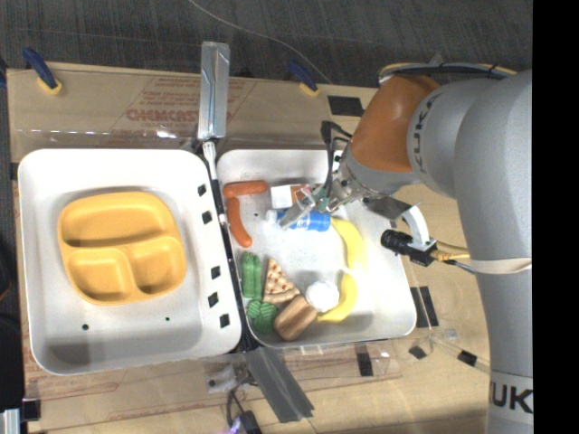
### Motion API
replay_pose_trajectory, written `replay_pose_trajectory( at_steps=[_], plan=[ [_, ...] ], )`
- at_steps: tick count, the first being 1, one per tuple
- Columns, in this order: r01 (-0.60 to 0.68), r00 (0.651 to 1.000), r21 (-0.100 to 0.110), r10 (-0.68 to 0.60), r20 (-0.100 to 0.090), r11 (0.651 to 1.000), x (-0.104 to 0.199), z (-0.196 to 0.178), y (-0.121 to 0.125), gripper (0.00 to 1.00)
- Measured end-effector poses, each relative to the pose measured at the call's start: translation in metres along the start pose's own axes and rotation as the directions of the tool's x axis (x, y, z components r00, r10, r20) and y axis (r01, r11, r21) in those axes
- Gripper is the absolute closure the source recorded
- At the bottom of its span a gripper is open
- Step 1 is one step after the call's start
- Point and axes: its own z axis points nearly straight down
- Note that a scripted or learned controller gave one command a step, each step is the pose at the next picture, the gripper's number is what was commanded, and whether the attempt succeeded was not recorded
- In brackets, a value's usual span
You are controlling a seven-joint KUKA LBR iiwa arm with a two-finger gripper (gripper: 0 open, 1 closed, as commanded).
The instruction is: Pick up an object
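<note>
My gripper [318,201] is low in the right bin [391,289], near its back middle. It sits right over a blue and white bottle [309,221] lying on its side. A small white carton [281,194] lies just left of the gripper. An orange sausage [239,208] bends along the bin's left wall. A yellow banana [349,253] curves from beside the bottle toward the front. The arm's wrist hides whatever lies directly beneath it.
At the right bin's front lie a pizza slice [277,281], green vegetables [251,276], a bread roll [295,316] and a white ball [319,295]. The left bin [54,342] holds a yellow divided tray [121,244]. A metal clamp [213,84] stands between the bins at the back.
</note>
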Motion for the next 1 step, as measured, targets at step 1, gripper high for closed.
replay_pose_trajectory(
  at_steps=[1],
  plan=[
    [0.054,0.998,0.025,-0.053,-0.021,0.998,-0.0141,0.0137,-0.0613,0.00]
  ],
)
